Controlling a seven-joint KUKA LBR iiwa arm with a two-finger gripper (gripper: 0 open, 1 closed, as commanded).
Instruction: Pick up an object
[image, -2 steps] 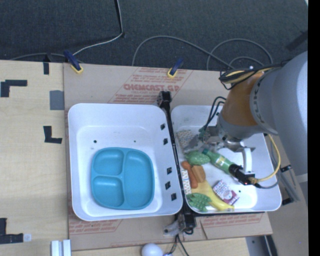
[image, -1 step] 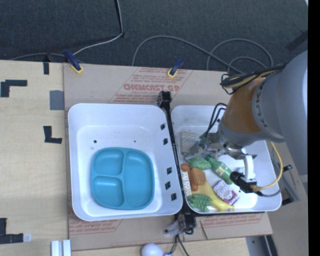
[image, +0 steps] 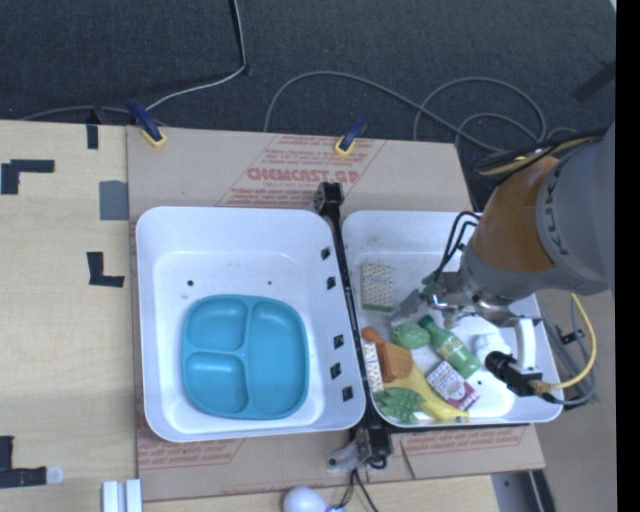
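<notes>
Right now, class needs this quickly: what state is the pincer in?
Pincer: low over the green bottle in the right bin; open or closed cannot be told.

I work in a robotics lab: two shallow white plastic bins (image: 160, 240) clamped on a cardboard-covered tabletop (image: 290, 170), loose grey cables (image: 300, 90), black tape markers (image: 100, 268).
</notes>
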